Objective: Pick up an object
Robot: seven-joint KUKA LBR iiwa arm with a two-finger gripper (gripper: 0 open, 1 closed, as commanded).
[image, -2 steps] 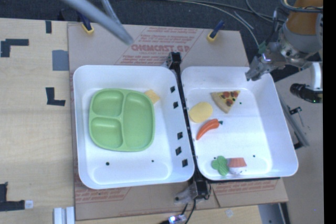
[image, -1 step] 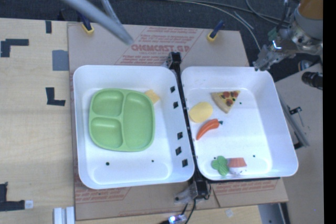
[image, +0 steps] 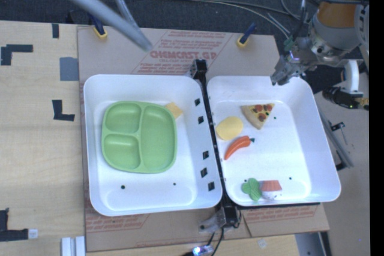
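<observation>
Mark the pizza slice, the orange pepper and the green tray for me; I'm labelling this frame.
pizza slice (image: 258,114): camera view, on its topped middle.
orange pepper (image: 236,147): camera view, mid-body.
green tray (image: 140,136): camera view, on the ridge between compartments.

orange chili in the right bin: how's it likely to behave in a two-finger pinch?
The orange chili looks like a smooth moulded toy, so probably light and stiff, perhaps slippery. Its narrow, curved, tapering body may twist or squirt out unless pinched across the thicker middle. It lies flat just below the yellow piece, so a push would likely slide or pivot it rather than roll it.
</observation>
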